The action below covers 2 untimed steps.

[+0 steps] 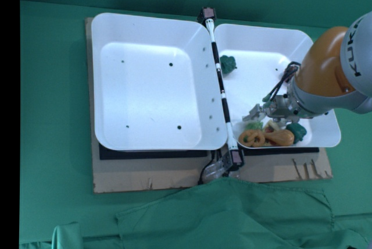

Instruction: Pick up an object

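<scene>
None of the small toys is lifted yet, I'd say: the metal two-finger gripper (260,114) hangs over the right white bin (273,38), above the orange pretzel-shaped piece (252,138) at its front edge. I can't tell how wide it is or whether it holds anything.

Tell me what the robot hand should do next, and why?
Probably go straight down a little. The gripper hangs just above the toy pile in the right bin, over a pale green piece beside the orange pretzel. Nothing can be seen between its fingers, so it likely needs to get lower first.

Green toy (228,64) alone, right bin's upper left; orange pretzel (252,138), orange gourd (281,137) clustered at front edge.
</scene>
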### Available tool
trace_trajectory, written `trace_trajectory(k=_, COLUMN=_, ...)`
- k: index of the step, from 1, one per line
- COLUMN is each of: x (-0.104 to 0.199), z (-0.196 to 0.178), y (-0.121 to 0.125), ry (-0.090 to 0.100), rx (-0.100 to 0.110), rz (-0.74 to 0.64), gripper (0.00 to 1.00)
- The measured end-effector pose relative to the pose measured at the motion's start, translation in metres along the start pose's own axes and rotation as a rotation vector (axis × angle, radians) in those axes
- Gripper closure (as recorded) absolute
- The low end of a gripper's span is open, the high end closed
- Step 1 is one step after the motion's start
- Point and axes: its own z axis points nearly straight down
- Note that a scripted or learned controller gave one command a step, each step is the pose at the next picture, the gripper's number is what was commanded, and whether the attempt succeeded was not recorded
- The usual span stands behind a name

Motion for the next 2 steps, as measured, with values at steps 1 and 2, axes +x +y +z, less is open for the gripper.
trace_trajectory(k=1, x=-0.001, z=-0.012, y=0.002, ry=-0.003, rx=-0.006, rz=0.002, gripper=1.0)
trace_trajectory(k=2, x=0.004, z=-0.06, y=0.01, ry=0.004, rx=0.018, rz=-0.006, gripper=1.0)
